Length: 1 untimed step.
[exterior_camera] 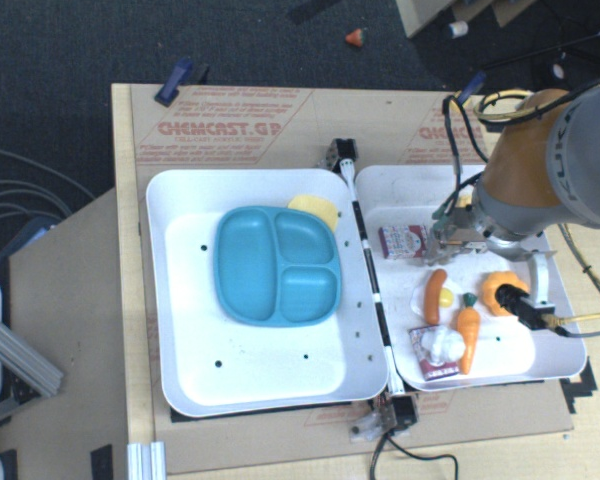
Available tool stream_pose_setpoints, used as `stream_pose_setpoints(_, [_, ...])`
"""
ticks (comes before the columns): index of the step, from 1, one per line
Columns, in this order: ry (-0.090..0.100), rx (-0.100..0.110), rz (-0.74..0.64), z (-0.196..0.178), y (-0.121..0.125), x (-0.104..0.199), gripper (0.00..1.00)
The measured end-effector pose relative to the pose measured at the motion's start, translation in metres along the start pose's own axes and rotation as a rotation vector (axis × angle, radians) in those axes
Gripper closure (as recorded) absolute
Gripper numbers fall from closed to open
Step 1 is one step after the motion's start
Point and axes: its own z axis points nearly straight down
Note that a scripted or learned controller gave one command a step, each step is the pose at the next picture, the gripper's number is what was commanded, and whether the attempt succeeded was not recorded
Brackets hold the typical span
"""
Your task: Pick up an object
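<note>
Claw (448, 240) of the grey arm hangs low over the right bin (400, 183), near its middle, just right of a small red-and-white packet (402, 240) and above an orange sausage-shaped toy (435, 296); whether it is spread or pressed together I cannot tell, since the wrist hides most of it from above; nothing can be seen pinched in it. Possible things to pick all lie in that right bin, probably so that the arm, reaching in from the right, can get at them: the packet, the sausage toy, a toy carrot (467, 334) with a green top, a small bag with white contents (436, 352) at the near edge, and an orange round piece (501, 290) beside a black part of the arm's gear. Its position suggests the packet or the sausage toy is the target, though that is a guess. Left bin (180, 368) holds a blue divided plate (277, 265) with a yellow piece (317, 209) peeping from behind it, well apart from the arm; both bins sit on a tabletop (270, 108) of board printed in red with "CHEMCAST", the letters after it being unclear; the packet's label is too small to read.
</note>
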Motion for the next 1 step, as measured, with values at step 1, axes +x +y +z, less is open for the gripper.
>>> stream_pose_setpoints(1, [0.000,0.000,0.000,0.0001,-0.0001,0.0000,0.00])
